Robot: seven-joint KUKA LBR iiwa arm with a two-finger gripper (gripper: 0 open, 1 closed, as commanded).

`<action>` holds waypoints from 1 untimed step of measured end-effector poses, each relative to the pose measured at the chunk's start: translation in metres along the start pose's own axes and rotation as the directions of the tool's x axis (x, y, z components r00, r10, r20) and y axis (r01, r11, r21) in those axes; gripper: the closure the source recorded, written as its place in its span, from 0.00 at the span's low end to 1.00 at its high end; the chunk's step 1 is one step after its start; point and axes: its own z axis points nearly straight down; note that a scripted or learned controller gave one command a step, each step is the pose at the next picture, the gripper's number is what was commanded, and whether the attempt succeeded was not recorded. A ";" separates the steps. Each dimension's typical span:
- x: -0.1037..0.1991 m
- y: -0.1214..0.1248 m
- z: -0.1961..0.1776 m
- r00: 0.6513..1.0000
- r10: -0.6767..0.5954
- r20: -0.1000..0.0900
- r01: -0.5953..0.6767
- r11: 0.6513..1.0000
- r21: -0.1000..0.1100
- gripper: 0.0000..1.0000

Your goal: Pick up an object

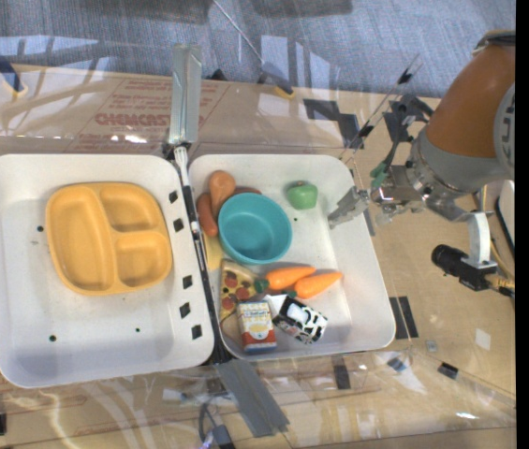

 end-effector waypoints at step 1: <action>0.028 0.034 0.024 0.995 0.104 0.001 -0.104 0.995 -0.002 0.00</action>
